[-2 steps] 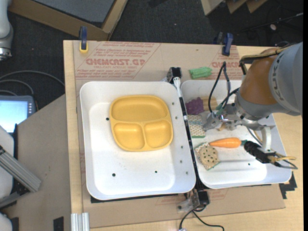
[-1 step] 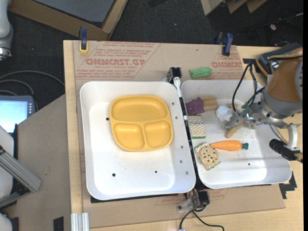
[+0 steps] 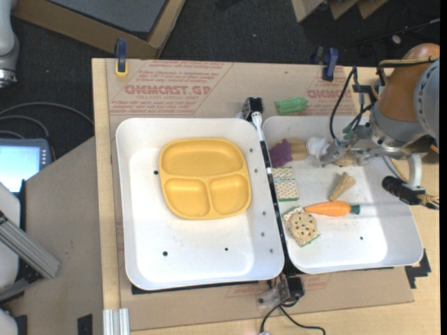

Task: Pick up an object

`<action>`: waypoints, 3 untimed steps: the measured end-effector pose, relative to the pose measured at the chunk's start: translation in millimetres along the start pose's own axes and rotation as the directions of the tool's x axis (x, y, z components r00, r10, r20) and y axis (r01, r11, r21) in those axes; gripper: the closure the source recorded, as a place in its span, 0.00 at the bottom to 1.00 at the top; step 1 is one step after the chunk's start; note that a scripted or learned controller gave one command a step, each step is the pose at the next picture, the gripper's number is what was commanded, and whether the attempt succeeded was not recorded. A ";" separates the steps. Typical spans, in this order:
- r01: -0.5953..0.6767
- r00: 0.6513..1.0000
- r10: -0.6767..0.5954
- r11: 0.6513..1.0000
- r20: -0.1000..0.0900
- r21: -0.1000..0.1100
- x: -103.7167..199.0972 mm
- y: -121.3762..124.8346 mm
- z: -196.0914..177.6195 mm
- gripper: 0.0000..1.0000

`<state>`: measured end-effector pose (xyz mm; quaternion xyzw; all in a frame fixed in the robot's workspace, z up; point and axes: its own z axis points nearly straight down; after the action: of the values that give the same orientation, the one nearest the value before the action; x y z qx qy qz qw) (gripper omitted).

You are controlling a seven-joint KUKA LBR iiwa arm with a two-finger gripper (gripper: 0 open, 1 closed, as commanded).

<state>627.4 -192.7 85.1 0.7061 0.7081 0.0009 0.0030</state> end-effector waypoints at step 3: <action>-0.002 1.000 0.002 1.000 -0.002 0.003 -18.5 -43.7 -10.5 1.00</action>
<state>583.7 -211.3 95.4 0.7068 0.7074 0.0005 0.0012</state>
